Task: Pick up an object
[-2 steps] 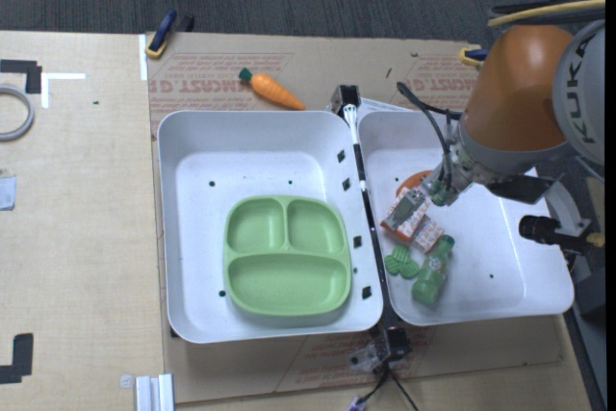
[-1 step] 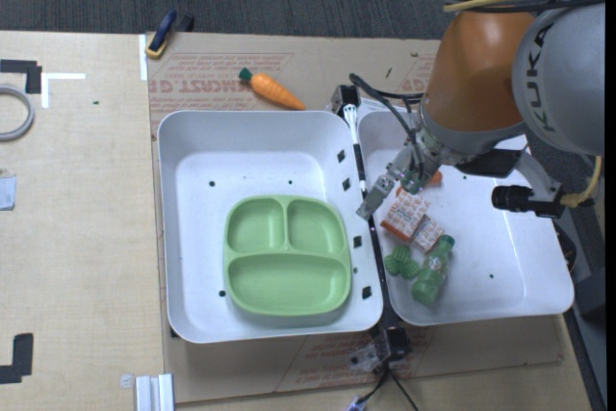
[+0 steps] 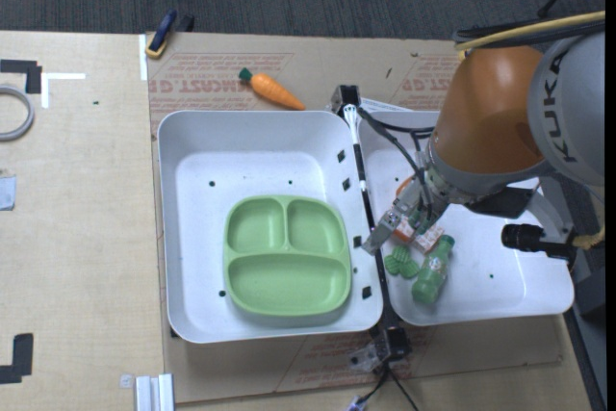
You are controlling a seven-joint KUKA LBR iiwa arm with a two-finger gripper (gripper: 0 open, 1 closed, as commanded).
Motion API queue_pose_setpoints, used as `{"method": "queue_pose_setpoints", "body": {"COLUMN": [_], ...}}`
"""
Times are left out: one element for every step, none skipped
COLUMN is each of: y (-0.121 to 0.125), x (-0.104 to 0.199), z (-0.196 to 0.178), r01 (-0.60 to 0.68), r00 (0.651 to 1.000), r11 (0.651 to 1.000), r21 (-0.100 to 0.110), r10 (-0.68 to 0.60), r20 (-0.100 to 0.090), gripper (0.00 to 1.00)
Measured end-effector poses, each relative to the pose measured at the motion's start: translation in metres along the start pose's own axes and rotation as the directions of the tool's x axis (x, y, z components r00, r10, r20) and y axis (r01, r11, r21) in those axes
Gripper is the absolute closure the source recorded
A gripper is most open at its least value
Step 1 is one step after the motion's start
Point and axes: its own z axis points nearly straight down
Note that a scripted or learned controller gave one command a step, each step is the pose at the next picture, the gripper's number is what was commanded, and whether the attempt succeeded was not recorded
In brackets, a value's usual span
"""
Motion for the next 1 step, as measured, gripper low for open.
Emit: {"method": "queue_pose_setpoints", "body": {"y": [-0.0111], "x": [0.029], "z": [-0.0019], "r01": [0.358], "r00": [0.934], "r11": [0.934], "r21": [-0.001], "r10": [-0.358], "r20": [0.001], "gripper": [0.0]}}
